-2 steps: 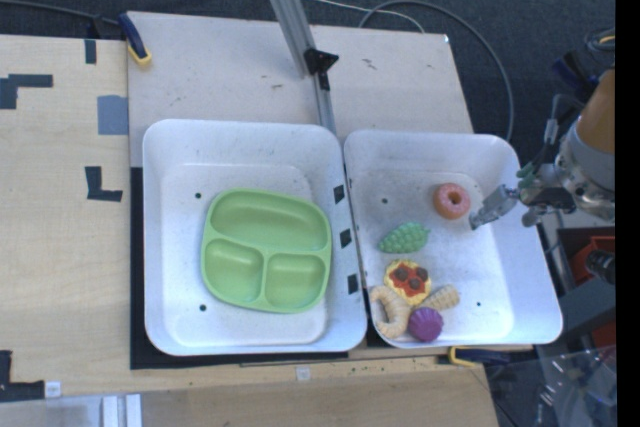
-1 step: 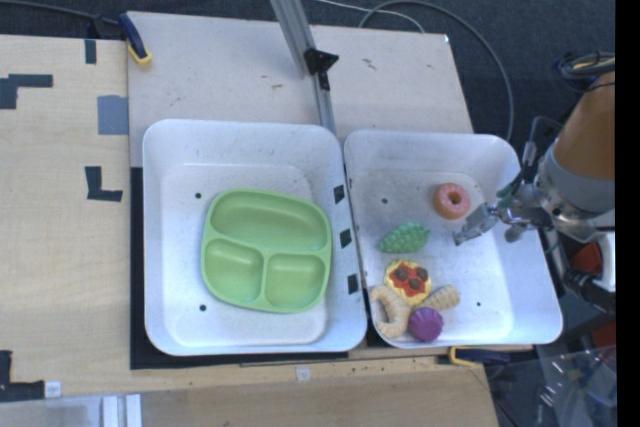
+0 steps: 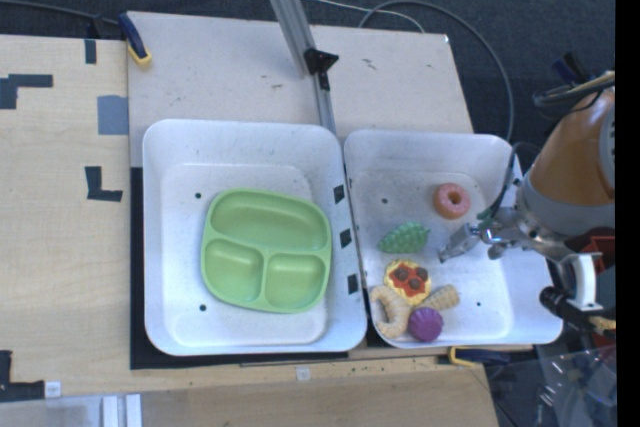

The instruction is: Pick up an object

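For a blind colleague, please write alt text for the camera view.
A gripper hangs over the right bin, beside a green leaf, a donut and other toy food. The left bin holds a green tray.

The bench (image 3: 60, 215) is pale wood with a few dark tape marks on its left part, and a lighter board (image 3: 230, 65) lies across its back. Two shallow white bins sit directly on it, touching side by side: the left bin (image 3: 160, 245) and the right bin (image 3: 500, 155) (a dark mat edge shows under the left one). A clamp (image 3: 135, 40) with a yellow tip grips the board's far left corner.
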`<action>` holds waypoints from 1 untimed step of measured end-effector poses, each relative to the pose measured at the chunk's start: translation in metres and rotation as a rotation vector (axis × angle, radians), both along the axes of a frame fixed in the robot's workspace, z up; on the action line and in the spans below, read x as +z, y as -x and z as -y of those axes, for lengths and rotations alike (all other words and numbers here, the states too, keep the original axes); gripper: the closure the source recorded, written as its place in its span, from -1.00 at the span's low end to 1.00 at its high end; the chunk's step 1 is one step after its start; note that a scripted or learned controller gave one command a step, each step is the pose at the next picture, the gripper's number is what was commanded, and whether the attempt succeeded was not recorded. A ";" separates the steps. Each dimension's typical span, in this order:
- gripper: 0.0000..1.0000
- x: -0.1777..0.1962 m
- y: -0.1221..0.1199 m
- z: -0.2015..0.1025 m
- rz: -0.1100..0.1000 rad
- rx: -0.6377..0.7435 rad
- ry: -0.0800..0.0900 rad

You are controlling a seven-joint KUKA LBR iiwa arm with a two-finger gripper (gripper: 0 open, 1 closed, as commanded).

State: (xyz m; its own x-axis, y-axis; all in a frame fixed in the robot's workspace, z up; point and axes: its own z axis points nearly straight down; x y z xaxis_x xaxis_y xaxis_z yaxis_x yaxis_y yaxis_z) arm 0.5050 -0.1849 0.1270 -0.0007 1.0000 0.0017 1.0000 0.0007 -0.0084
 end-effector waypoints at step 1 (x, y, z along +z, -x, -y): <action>1.00 0.013 -0.002 -0.001 0.005 0.002 0.000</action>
